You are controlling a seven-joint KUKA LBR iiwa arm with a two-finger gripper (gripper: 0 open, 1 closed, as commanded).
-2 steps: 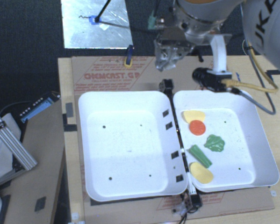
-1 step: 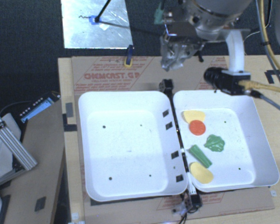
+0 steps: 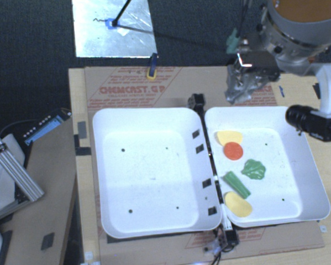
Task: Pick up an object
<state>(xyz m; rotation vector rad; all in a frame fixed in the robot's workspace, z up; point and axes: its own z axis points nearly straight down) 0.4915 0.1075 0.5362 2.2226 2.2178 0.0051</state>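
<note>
In the right bin lie several small toy foods: a pale yellow piece near the back left, a red-orange round piece just in front of it, a green leafy piece, a green stick-shaped piece, and a yellow oval piece near the front. My gripper hangs above the bench behind the right bin's back edge, away from all of them. Nothing shows between its fingers.
The left bin sits beside the right one, joined by black clips along the middle wall. A black camera mount juts over the right bin's right rim. A metal sheet lies on the floor at the back.
</note>
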